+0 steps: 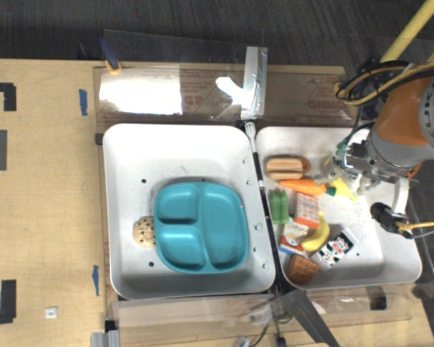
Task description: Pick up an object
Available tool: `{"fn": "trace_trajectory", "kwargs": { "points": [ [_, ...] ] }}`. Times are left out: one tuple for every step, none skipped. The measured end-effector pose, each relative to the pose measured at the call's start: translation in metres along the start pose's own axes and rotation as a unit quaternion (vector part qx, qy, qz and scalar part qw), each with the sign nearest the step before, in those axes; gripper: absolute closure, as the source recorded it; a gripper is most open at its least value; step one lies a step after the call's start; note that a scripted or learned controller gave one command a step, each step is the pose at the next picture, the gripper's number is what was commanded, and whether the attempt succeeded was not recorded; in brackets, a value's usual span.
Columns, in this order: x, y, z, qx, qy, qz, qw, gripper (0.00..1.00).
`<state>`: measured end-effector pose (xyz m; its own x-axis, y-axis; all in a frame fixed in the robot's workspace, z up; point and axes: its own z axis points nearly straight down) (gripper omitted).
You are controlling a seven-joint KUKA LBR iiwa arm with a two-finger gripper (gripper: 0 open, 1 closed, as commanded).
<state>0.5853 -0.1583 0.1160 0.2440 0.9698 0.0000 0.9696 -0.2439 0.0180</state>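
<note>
The right bin [398, 262] holds several toy foods: a hot dog [285, 167], an orange carrot [301, 187], a green vegetable [278, 207], a banana [317, 236], a printed box [304, 213], a black-and-white packet [337, 247] and a waffle-like cookie [302, 268]. My gripper [345, 169] hangs at the right bin's upper right, just right of the carrot's end, over a small yellow piece [341, 190]. The arm's orange band [405, 114] is above it.
The left bin [130, 150] holds a teal divided plate [200, 226] and a round cookie [144, 231] at the plate's left. A clear plastic panel [181, 85] stands behind the bins. Cables [365, 78] loop near the arm at the upper right.
</note>
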Motion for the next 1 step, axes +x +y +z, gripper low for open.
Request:
{"fn": "trace_trajectory", "kwargs": {
  "points": [
    [0.0089,0.0156,0.0290,0.005,0.000,-0.020,0.9998,0.00]
  ]
}}
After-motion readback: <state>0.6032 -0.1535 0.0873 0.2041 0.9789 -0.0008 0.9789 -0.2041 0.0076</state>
